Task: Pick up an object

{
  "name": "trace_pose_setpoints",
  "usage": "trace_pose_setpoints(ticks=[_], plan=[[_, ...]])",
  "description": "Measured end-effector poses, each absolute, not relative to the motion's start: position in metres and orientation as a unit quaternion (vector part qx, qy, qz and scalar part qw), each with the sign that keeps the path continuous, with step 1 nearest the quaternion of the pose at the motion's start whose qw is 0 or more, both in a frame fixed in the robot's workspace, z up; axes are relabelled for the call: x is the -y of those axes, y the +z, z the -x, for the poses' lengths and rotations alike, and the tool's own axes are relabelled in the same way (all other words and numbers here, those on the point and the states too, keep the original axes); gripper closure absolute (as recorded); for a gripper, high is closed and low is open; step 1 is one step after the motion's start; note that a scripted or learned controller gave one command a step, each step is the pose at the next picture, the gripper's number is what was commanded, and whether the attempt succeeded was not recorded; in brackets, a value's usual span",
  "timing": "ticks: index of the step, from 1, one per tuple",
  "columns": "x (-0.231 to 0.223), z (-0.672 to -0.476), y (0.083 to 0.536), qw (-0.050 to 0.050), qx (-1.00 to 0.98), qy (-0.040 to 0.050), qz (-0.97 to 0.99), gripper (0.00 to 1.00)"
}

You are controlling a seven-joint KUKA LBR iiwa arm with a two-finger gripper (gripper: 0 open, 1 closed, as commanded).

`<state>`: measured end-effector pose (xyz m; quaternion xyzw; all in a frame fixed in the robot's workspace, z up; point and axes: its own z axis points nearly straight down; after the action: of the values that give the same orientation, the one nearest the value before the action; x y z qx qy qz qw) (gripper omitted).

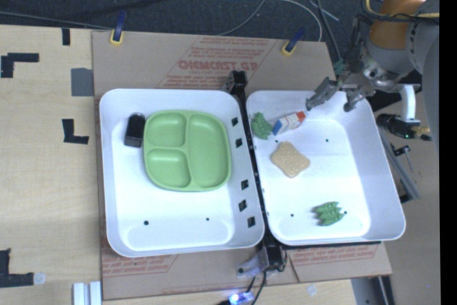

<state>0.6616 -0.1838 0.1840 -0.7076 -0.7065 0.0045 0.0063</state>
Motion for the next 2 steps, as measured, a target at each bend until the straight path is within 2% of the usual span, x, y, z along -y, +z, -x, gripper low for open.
trace_pose_setpoints(ticks=[1, 2], plan=[[0.184, -0.665, 0.192, 0.000, 0.708, 0.0006, 0.707, 0.00], [0.183, -0.656, 0.133, 0.002, 0.708, 0.0024, 0.707, 0.00]])
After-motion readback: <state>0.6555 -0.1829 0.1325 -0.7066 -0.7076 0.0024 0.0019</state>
